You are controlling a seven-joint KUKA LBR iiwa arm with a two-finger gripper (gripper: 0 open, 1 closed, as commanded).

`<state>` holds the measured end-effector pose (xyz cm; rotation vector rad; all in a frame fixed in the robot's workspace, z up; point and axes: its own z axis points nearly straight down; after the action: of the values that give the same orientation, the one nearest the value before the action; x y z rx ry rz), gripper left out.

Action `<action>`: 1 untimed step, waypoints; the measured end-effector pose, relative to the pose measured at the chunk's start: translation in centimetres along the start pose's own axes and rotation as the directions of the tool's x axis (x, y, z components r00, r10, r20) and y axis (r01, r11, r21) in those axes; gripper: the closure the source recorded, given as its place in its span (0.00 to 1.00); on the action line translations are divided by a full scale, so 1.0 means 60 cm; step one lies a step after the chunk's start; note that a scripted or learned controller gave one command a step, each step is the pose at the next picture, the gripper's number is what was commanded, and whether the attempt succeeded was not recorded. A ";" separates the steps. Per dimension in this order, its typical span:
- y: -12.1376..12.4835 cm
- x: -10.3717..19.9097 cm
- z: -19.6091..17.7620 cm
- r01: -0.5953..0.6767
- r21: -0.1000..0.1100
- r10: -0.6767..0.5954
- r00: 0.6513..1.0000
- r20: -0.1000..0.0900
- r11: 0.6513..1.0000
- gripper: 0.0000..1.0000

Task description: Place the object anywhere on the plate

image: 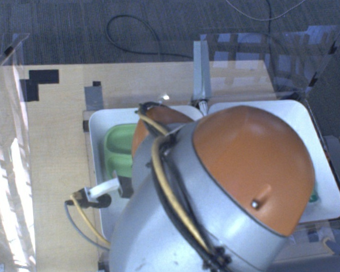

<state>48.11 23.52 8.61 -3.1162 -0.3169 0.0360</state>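
My arm (pixel 234 203) is blocking the green plate (pixel 119 148) in the left bin (pixel 96 123); cannot tell my grip state. Risking a blind, off-plate release.

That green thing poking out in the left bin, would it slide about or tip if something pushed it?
The green thing looks smooth and shiny, so it may slide easily on the white bin. It seems low and rounded, so tipping looks unlikely. The arm hides most of it, so this is a guess.
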 end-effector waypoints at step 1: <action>0.117 0.099 -0.009 0.306 -0.019 -0.306 0.952 -0.018 0.952 0.00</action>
<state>55.32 17.86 8.92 -3.0393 -0.7987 -0.0013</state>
